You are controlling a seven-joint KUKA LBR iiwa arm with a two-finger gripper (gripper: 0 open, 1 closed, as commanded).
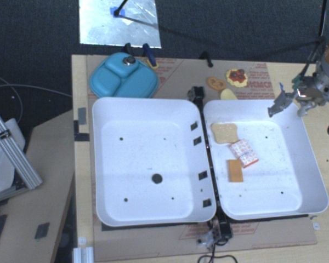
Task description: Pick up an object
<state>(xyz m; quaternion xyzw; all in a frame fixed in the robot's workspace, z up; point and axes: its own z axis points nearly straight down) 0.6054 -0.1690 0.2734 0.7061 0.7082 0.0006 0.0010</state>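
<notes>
Tan and flat, a slice-of-bread piece [224,132] lies in the right-hand shallow white bin [296,201], up near that bin's far left corner. Just below it, a small red-and-white patterned packet [244,153] sits at a tilt, and touching or nearly touching the packet's lower left is an orange rectangular block [235,171]. All three cluster in the left half of that bin, close to the black divider strip [207,152] between the two bins.

Next door, the left-hand shallow white bin [107,201] has just a dark round spot [157,178] on its floor, can't make out what that is.

The grey two-finger gripper [288,106] is up by the right bin's far right corner, well apart from the three items. Its two fingers look spread with nothing between them, so it's open and holding nothing.

Beyond the bins on the cardboard-coloured bench top [175,73]: a light blue plastic divided tray [124,77] flipped near the left bin's far edge, then a small orange toy bit [215,83], a round red-and-yellow toy [237,77] and a pale yellow piece [228,94] near the right bin's far edge.
</notes>
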